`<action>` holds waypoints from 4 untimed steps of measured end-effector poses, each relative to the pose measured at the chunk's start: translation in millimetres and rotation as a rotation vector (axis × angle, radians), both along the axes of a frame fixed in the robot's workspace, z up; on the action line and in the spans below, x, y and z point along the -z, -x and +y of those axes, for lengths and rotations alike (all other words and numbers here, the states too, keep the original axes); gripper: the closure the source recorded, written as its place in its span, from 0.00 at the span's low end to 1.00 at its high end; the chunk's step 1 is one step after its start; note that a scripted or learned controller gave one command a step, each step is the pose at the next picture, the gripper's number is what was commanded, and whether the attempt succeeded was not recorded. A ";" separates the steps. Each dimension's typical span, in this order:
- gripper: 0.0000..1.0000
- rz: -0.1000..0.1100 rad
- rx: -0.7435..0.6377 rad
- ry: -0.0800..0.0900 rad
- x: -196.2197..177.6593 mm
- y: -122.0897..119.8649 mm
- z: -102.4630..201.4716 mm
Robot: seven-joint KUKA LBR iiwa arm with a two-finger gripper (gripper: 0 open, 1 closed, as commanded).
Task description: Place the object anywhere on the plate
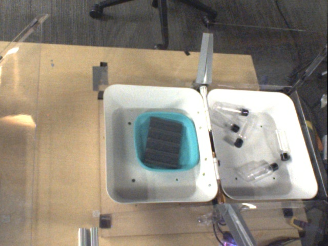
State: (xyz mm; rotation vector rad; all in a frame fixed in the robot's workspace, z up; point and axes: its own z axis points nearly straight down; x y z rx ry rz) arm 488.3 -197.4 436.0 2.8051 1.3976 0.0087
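A teal square plate (192,137) lies in the middle of the left white bin (117,152). On the plate rests a dark grey ribbed block (164,141), lying flat and slightly turned, with its whole outline inside the plate's rim. Nothing is touching the block.
The right white bin (301,137) holds several clear vials with black caps, among them one at the back left (230,109), one at the front (259,169) and one near the right wall (282,146). A metal post (205,58) stands behind the seam between the bins. An office chair base (160,4) is on the carpet beyond the bench.
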 end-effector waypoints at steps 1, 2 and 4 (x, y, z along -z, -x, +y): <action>0.00 -0.001 0.134 -0.001 -0.3 -11.8 -1.8; 0.00 -0.001 0.289 -0.002 0.3 -2.3 -0.6; 0.00 -0.004 0.554 -0.004 -0.1 0.0 -8.5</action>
